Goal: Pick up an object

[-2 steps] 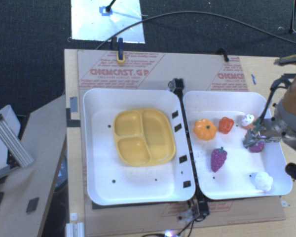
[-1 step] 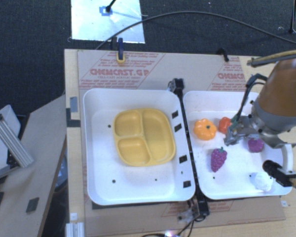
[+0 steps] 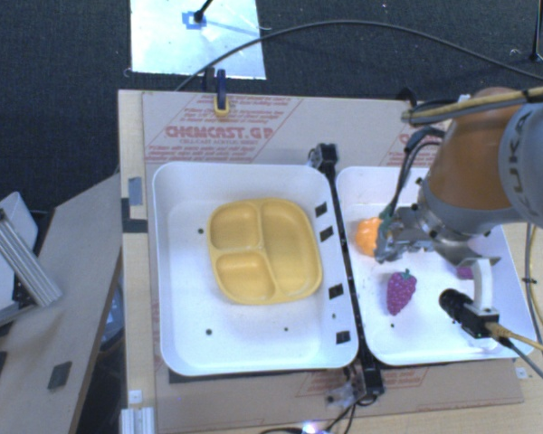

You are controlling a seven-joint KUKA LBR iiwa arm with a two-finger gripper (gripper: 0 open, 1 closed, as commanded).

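Observation:
In the right bin (image 3: 380,346) an orange ball (image 3: 367,235) lies near the left wall. A purple bunch of grapes (image 3: 399,291) sits just below it. My gripper (image 3: 388,247) hangs low over the bin, right beside the orange ball and above the grapes. A small purple thing (image 3: 465,270) peeks out under the arm to the right. The arm hides part of the right bin.
The left bin (image 3: 190,333) holds a yellow divided plate (image 3: 261,250) in its middle. A black divider with clips (image 3: 337,251) runs between the two bins. Brown board (image 3: 253,129) lies behind the bins.

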